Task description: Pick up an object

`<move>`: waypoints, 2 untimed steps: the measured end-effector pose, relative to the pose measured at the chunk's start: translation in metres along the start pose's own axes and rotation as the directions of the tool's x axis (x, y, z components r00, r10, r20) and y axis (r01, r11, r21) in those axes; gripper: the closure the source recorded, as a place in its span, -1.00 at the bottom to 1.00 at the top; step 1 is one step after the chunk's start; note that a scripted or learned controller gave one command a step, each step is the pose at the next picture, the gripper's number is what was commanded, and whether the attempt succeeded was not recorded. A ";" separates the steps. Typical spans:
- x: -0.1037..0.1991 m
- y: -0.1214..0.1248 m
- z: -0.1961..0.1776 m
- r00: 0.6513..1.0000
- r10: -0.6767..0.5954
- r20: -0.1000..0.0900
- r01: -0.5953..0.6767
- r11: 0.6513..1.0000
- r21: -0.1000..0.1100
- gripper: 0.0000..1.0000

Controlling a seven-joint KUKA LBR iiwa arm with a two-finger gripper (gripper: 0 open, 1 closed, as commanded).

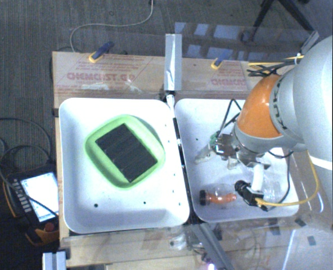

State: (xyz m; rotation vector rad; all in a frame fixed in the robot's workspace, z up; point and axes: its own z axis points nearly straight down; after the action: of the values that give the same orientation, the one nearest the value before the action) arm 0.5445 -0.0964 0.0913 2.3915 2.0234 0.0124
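Note:
In the left bin [76, 207] lies a square object [125, 151] with a pale green rim and a dark ribbed centre. A small orange and clear item [218, 197] with a dark end rests near the front edge of the right bin [200, 117]. Left of the arm in that same bin sits a small clear piece [203, 155]. My gripper [227, 147] hangs low over the middle of the right bin, under the orange wrist band, between the clear piece and the orange item. The wrist hides most of it.
A yellow cable and black connector [246, 192] dangle from the arm beside the orange item. A metal divider post [172, 61] stands at the back between the bins. Clamps hold the cardboard backing behind them. A tablet [37, 194] lies on the floor at the left.

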 end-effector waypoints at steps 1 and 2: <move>-0.065 -0.014 -0.055 0.999 0.046 0.004 -0.046 0.999 0.011 -1.00; -0.031 -0.052 -0.001 0.997 -0.081 0.003 0.081 0.997 -0.003 -1.00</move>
State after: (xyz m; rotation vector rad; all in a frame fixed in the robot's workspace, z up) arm 0.4879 -0.1179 0.0913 2.3041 2.1148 0.0115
